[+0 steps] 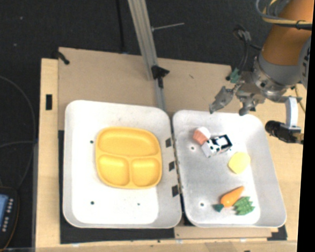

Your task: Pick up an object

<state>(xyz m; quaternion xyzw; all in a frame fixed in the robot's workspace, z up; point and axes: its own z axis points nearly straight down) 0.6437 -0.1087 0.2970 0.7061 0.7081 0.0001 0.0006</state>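
Your hand [233, 105] hangs open and empty over the far rim of the right white bin [268, 157]. Just below it lie a small pink cylinder [201, 135] touching a black-and-white toy block [217, 145]. Both look light, rigid, slightly slick; pinch the block across its flat sides.

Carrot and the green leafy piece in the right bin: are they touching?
Touching. In the camera view the carrot lies with its lower edge against the green leafy piece, with no strip of the right bin floor between them.
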